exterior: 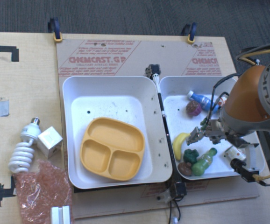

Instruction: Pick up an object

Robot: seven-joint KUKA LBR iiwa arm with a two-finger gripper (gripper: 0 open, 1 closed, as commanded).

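While nothing is held: no pick is yet made.
Near: green bottle [204,161] and banana [180,144] are crowded in the right bin [172,85].
Gripper [198,134]: fingers are seen apart above them.
Risk: a neighbour could be nudged.

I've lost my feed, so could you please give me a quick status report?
Gripper low in right bin, above banana. Nothing seen held. Green bottle, purple fruit close by.

Bright and even, lit softly from overhead, with only faint shadows inside the white bins [160,125]. Mildly soft focus throughout; slight glare on the bin rims, no marked distortion at edges.
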